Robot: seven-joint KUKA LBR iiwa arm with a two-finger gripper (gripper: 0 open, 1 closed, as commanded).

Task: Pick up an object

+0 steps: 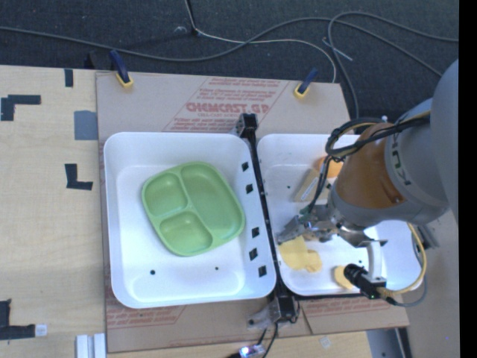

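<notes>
1. Camera view, far left: a light wooden benchtop [37, 222] carries black tape marks, and a brown cardboard sheet [223, 103] with red lettering lies under both bins, held by two blue-and-yellow clamps [119, 69] at its far edge.
2. Left shallow white plastic bin [119, 274] holds a light green three-compartment plastic tray [192, 207], lying flat and turned at a slant.
3. A black divider strip [257, 200] runs between the bins where their walls meet.
4. Right shallow white plastic bin [283, 148] holds a pale yellow, soft-edged flat object [299, 258] near its front left, and a tan flat piece [307, 185] further back.
5. The two-finger gripper [309, 228] sits low, just above and beside the yellow object; whether its jaws are open or closed cannot be told.
6. The grey arm with its orange band [369, 177] covers the bin's right half.
</notes>
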